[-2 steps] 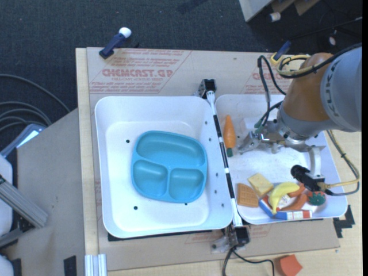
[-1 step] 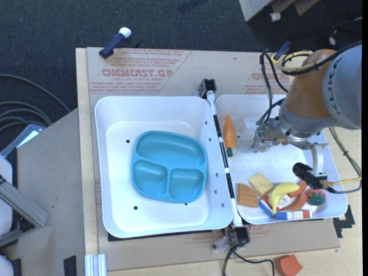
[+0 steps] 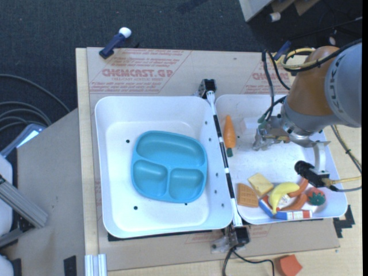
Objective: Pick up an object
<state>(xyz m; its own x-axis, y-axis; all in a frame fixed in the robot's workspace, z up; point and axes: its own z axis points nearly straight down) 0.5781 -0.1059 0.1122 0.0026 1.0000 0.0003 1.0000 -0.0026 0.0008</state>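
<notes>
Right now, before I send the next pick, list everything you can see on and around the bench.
Left bin: one, white, left half of the bench.
Divided plate: one, blue, middle of the left bin.
Right bin: one, white, beside the left bin.
Carrot: one, orange, along the right bin's left wall.
Waffle: one, orange-brown, right bin's near side.
Cheese wedge: one, pale yellow, just behind the waffle.
Banana: one, yellow, in the near-right pile.
Tomato: one, red with green top, right end of the pile.
Marker: one, blue with white cap, on the floor beyond the bench.
Block: one, orange, bench's front edge.
Arm: one, grey and orange, entering from the right.
Pincer: one, over the right bin's middle, nothing visibly held.
</notes>
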